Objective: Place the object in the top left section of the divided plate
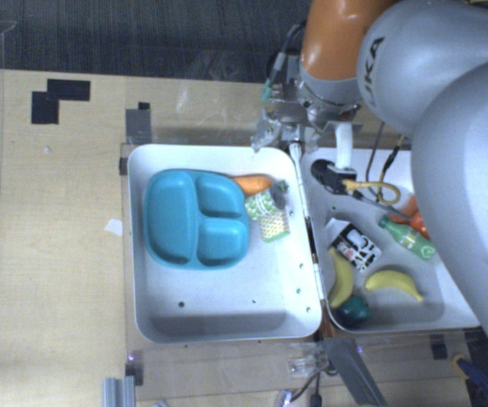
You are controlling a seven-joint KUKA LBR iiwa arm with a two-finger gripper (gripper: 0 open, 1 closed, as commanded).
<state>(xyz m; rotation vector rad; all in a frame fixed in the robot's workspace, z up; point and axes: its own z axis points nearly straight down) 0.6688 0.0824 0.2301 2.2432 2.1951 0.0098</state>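
A blue divided plate (195, 219) lies in the left bin (219, 312), with one large section on its left and two smaller ones on its right. An orange carrot (252, 182) rests against the plate's upper right edge. Just below the carrot, a green patterned packet (268, 215) lies beside the plate. My gripper (271, 136) hangs over the far right corner of the left bin, above and apart from the carrot. I see nothing between its tips.
The right bin (430, 312) holds two bananas (394, 283), a green bottle (406, 236), a black-and-white packet (356, 246), a dark green ball (354, 310) and an orange item (413, 213). The grey arm (447, 100) covers that bin's far side.
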